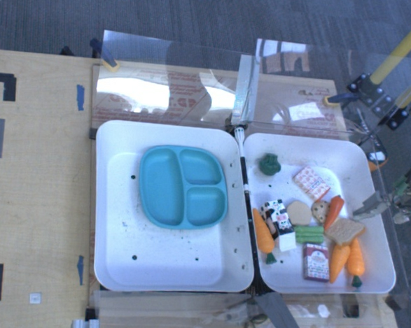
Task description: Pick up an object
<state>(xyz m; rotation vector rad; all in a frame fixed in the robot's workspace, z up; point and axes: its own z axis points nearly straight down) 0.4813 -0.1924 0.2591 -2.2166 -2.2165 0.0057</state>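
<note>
The gripper [372, 205] shows as a grey metal shape at the right rim of the right bin [291, 146], just up and right of the toy bread slice [345, 231]. Whether it is open or closed I cannot tell, and nothing shows in its grasp.

The flat, brown, matte bread slice is the nearest candidate, probably because the pile crowds that side. A smooth red pepper [334, 211] leans against it from above, and two glossy orange carrots [355, 258] lie just below it, tapered and likely to roll. A flat red box [316, 262] sits below and left of the slice. A blocky cow-print carton [280, 215] lies further left, and a knobbly green toy [269, 164] sits alone well up and left. Far left of the slice, a teal divided plate [183, 186] of smooth plastic rests in the left bin [107, 258].
</note>
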